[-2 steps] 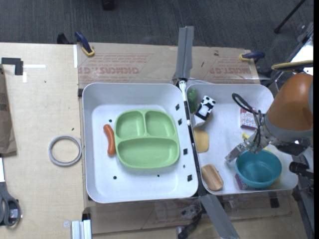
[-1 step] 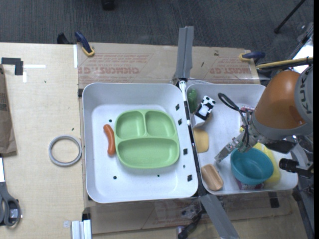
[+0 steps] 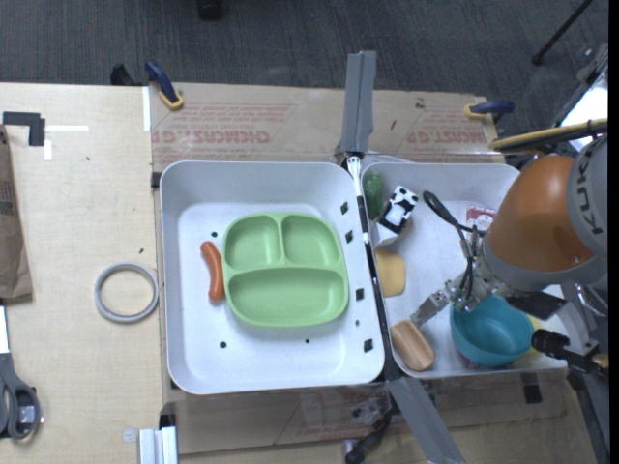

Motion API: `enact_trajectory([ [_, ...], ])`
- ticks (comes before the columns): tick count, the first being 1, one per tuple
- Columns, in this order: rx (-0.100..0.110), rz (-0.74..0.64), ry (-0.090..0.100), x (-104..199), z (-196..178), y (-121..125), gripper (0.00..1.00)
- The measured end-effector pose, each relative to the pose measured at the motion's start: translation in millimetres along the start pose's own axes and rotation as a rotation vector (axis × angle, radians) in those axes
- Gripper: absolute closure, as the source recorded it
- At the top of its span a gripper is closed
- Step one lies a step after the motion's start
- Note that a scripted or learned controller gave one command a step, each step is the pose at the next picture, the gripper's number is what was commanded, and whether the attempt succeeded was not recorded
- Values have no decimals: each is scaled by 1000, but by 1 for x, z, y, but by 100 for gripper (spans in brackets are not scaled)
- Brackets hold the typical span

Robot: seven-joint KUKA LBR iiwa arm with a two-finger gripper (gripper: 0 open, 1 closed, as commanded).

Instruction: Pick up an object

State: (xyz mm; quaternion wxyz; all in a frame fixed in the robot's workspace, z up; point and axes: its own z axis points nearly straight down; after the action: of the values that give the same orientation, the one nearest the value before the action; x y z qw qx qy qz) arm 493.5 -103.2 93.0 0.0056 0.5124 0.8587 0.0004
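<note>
Your arm reaches in from the right and hangs low over the right bin (image 3: 440, 365), its pincer (image 3: 462, 300) down among the clutter beside the teal bowl (image 3: 491, 334); whether it is wide, narrow or on anything, you cannot tell, since the wrist and orange band cover it. No object is seen held. Candidates in the right bin: the teal bowl at the near right, a silvery utensil (image 3: 430, 307) lying just left of the pincer, a wooden scoop (image 3: 413, 346) at the near edge, a yellowish flat piece (image 3: 391, 273) against the divider, a black-and-white cow toy (image 3: 397, 208) at the far end. The left bin (image 3: 184, 288) carries a green divided plate (image 3: 286, 268) with a small orange sausage (image 3: 213, 270) just beside it. Judgement: the bowl looks like light, stiff plastic with a smooth, likely slippery wall, so take it across the rim, one finger inside, one outside. The utensil is thin and lies flat, a poor pinch from above. The cow toy is probably soft and forgiving; grip its body. A grey ring (image 3: 127, 291) sits on the tabletop (image 3: 77, 211), well apart from both bins.
</note>
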Motion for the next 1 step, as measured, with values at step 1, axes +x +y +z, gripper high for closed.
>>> enact_trajectory([
  [1, 5, -190, 9, -38, 3, 64, 0],
])
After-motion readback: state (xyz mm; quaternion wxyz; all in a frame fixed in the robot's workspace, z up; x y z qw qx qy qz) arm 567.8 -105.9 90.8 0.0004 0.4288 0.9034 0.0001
